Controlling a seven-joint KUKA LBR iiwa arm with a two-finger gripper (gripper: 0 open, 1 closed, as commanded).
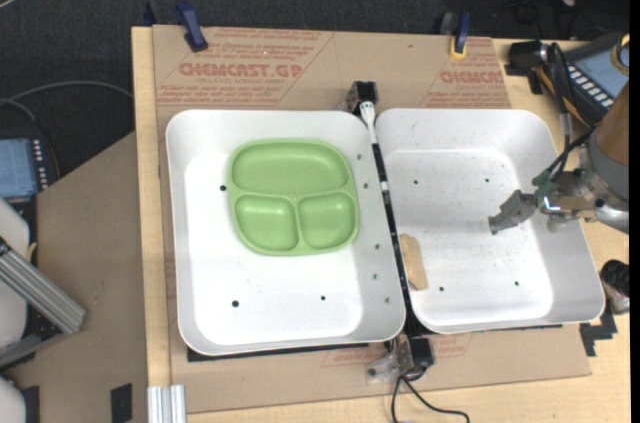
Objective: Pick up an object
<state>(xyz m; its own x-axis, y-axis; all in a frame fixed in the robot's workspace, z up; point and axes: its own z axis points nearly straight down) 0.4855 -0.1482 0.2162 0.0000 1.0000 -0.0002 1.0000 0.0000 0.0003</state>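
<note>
Cardboard-topped bench carries two white bins: the gripper (505,216), its opening unreadable, hovers in the right bin (470,136), the green tray (293,196) well leftward in the left bin (200,241).

A light green plate (293,196) lies flat in the left bin (200,291), toward the back. It has rounded corners and three sections: one long one at the back and two small ones at the front. A small flat tan piece (414,263) lies in the right bin (470,311), just beside its left wall.
</note>
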